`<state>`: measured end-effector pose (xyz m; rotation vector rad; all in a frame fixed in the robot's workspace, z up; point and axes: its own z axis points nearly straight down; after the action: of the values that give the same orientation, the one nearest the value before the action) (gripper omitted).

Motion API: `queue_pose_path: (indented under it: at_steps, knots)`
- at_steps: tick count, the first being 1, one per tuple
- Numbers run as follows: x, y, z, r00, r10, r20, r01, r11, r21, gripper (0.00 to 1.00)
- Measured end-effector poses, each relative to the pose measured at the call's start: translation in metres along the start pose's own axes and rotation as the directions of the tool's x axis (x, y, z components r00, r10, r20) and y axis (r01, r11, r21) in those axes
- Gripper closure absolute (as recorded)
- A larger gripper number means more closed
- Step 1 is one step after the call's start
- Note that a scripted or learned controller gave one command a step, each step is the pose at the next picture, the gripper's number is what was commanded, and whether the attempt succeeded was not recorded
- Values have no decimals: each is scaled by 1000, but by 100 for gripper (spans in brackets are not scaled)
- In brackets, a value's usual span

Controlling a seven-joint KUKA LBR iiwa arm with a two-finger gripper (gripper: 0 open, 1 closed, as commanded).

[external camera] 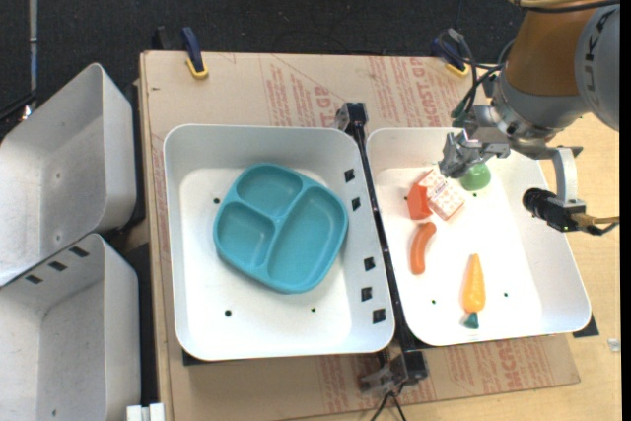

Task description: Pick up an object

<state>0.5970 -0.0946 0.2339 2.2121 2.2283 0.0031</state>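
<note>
1. The teal sectioned plate (281,227) fills the left bin (187,311).
2. The gripper (459,160) hangs in the right bin (552,311); whether it's gripping, I can't tell.
3. Just beneath sits a red-and-white carton (442,195), green ball (478,177) beside.
4. Nearer me: sausage (421,246), carrot (474,286).

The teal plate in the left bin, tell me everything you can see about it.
The teal plate is a smooth, plastic-looking divided dish with rounded corners. Raised ridges split it into three compartments, one large on the right and two smaller on the left. It lies flat and right side up, turned at an angle, near the middle of the left bin, resting on the bin's white floor. Nothing sits in its compartments, and nothing else touches it.
</note>
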Motion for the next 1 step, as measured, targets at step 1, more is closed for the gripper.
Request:
queue_pose_path:
  at_steps: [1]
  knots:
    - [52,9,-9,1000,0,0,0,1000,0,100]
